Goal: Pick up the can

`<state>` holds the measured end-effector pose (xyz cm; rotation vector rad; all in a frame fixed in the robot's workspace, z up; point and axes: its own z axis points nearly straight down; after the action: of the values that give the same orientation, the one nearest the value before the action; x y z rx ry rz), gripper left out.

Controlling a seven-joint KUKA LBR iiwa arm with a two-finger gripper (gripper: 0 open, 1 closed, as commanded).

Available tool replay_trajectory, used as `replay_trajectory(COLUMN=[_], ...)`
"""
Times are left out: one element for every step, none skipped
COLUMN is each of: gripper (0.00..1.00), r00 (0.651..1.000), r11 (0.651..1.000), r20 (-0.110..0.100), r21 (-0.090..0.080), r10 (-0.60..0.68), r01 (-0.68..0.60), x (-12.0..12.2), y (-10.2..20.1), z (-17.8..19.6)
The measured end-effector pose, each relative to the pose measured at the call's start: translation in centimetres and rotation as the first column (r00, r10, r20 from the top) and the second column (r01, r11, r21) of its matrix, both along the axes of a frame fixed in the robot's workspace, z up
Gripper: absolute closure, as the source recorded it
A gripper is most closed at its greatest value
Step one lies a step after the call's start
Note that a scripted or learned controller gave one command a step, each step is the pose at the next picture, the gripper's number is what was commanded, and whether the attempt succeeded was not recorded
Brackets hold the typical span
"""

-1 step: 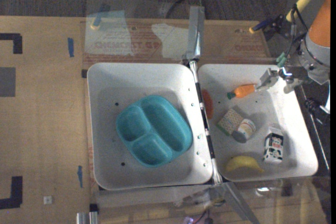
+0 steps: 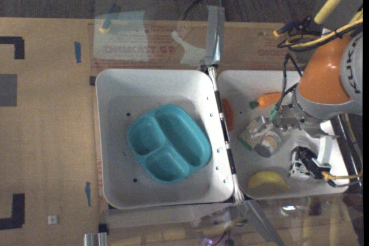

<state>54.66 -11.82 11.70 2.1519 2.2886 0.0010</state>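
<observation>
gripper (image 2: 275,121) low in the right bin (image 2: 242,86), just above the can (image 2: 266,143); open or closed, cannot tell. can on its side near bin centre, touching a crumpled packet (image 2: 252,134) at 9 o'clock. banana (image 2: 267,181) at 6 o'clock, orange bottle (image 2: 266,100) at 12. teal divided plate (image 2: 168,143) in left bin (image 2: 112,95).

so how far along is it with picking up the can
Done: the arm has reached into the right bin, and its end effector sits low, right above the can. In hand: closing in on the can, which lies on its side on the bin floor beside a crumpled packet. Left: the grasp itself and the lift; the can is not visibly held between the fingers.
</observation>
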Motion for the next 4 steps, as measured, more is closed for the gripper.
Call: replay_trajectory(gripper=[0.00,1.00,0.00,0.00], r00=[0.999,0.999,0.999,0.998], r11=[0.999,0.999,0.999,0.998], r20=[0.027,0.031,0.031,0.001], r21=[-0.002,0.002,0.002,-0.001], r10=[-0.041,-0.043,-0.043,0.066], r01=[0.041,0.043,0.043,-0.066], x=[-1.3,-1.2,-1.2,-0.7], y=[0.7,0.7,0.7,3.1], z=[-2.0,-0.9,-0.9,6.8])
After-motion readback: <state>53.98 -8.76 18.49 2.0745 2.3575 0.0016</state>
